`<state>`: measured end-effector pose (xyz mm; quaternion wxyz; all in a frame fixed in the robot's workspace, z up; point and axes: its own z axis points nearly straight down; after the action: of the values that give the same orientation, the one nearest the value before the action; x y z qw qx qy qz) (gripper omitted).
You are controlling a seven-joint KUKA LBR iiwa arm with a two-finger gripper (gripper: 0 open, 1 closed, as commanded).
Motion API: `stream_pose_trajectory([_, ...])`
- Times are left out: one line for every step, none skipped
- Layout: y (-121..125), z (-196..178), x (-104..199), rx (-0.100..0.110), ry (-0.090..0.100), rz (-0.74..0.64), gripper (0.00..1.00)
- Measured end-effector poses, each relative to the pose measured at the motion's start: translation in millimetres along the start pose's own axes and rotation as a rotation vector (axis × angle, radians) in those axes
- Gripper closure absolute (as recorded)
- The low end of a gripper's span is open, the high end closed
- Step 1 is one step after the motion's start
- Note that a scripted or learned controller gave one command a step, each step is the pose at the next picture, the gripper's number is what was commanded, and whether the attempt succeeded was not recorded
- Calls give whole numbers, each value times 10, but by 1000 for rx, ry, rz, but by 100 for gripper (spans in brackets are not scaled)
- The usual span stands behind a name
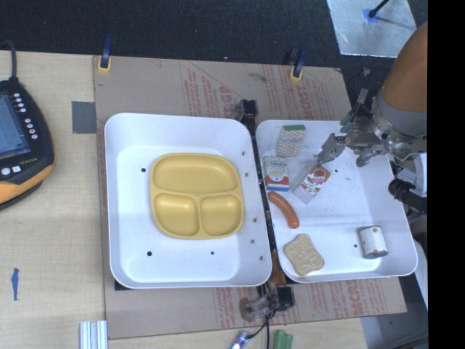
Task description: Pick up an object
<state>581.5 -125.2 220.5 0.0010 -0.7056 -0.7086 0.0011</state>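
The grey arm with its two-finger gripper [328, 150] hangs over the upper middle of the right-hand shallow white bin [396, 231], and its dark fingers stand spread apart with nothing between them, open and empty. Just below and beside those fingertips lies the likeliest target, a small flat white packet with red printing [312, 183], in the upper middle of that bin, near the small white-and-red carton [276, 173]. It looks light and thin, likely a stiff little card or foil pack, probably slick on its printed face, so a grip across its narrow width should serve better than one along its length. Its long axis runs on a slant, upper right toward lower left, the upper end pointing at the gripper. Lying so flat on the floor, it could slide away under a closing finger. Close by sit a green-patterned flat packet [290, 140], an orange toy sausage [284, 209], a tan toast-shaped piece [303, 254] and a small silver can on its side [373, 241].
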Motion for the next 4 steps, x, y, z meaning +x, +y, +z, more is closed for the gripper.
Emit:
stream_pose_trajectory([511,1164,272,0,-2,-1,0])
stream_pose_trajectory([749,1283,-236,-1,0,3,0])
stream_pose_trajectory([142,1288,-256,1,-1,-1,0])
stream_pose_trajectory([142,1183,-267,2,-3,-4,100])
